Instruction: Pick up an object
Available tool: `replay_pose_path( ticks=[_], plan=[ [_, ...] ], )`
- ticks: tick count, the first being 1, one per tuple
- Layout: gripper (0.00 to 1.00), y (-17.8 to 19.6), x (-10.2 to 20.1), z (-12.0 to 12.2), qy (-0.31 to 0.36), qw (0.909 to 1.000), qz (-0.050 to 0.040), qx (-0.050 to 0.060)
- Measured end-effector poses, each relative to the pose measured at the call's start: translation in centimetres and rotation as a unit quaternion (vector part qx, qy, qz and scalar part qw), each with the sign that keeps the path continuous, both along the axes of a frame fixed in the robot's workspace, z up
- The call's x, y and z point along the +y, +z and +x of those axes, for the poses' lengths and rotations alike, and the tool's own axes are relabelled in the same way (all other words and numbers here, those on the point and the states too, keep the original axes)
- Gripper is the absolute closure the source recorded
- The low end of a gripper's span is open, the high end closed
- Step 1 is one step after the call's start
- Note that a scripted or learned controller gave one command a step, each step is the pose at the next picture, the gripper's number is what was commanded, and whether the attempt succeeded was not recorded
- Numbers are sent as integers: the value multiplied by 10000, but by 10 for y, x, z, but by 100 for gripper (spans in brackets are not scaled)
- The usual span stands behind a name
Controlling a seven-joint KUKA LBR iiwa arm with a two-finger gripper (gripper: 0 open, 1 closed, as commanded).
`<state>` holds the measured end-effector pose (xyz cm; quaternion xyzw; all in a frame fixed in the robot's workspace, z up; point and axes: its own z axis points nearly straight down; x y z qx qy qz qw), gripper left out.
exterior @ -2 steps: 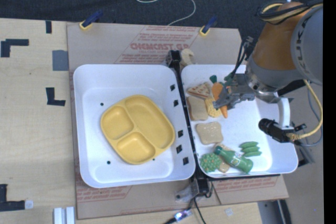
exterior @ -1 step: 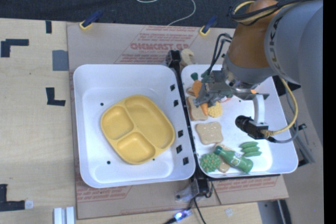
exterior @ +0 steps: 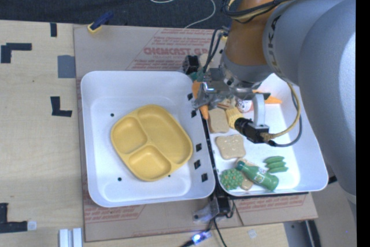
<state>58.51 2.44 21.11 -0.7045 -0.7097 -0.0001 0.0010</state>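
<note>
The arm reaches in from 3 o'clock, and its tool (exterior: 209, 96) hangs over the divide between the two bins, at the 10 o'clock corner of the right bin (exterior: 309, 159). The wrist blocks the view, so I cannot tell whether the tool is open or closed, and nothing can be seen in its hold.

The things to pick lie in the right bin. A tan biscuit (exterior: 218, 120) sits just at 5 o'clock from the tool, close to the divide. A slice of toast (exterior: 230, 146) lies just beyond it at 6 o'clock. Further toward 6 o'clock, near the bin's front edge, a green bottle (exterior: 258, 176) lies on its side, touching a bunch of green vegetables (exterior: 230, 179) at its 9 o'clock. Pea pods (exterior: 275, 163) lie just at 1 o'clock from the bottle. An orange piece (exterior: 273, 100) shows at the bin's 12 o'clock end, beside the arm.

The left bin (exterior: 92, 142) holds a yellow divided plate (exterior: 151, 140), lying flat near its middle and well apart from the tool. Both bins rest on a cardboard sheet (exterior: 167, 49) on the wooden desk (exterior: 34, 142).
</note>
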Motion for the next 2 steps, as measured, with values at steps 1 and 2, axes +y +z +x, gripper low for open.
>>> replay_pose_path(
  ticks=[1, 2],
  plan=[
    [100, 17, 2, -4, -27, 10000, -6, 0],
    [100, 3, 12, 3, -28, 10000, -14, 10]
  ],
)
